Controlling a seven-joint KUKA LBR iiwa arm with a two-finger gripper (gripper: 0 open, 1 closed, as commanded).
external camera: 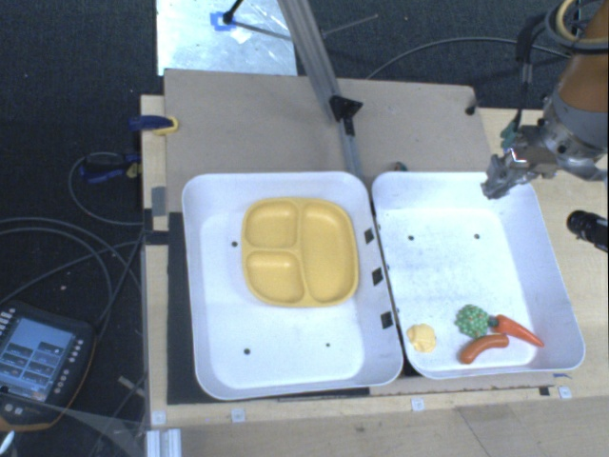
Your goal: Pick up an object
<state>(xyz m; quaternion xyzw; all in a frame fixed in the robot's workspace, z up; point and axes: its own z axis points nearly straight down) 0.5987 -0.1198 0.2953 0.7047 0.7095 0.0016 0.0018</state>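
My gripper (499,183) hangs over the far right corner of the right bin (457,255), with nothing seen between its fingers. At that bin's near right end lie a green broccoli piece (470,320), an orange carrot (519,329), a red-orange sausage (482,347) and a small yellow lump (421,336). These toys sit well away from the gripper, toward the bin's front. A yellow divided plate (298,251) rests in the left bin (219,350).
A slanted metal pole (314,55) crosses the bench behind the bins. Cables and a teach pendant (38,355) lie on the floor at left. The bins sit on a brown board (247,122).
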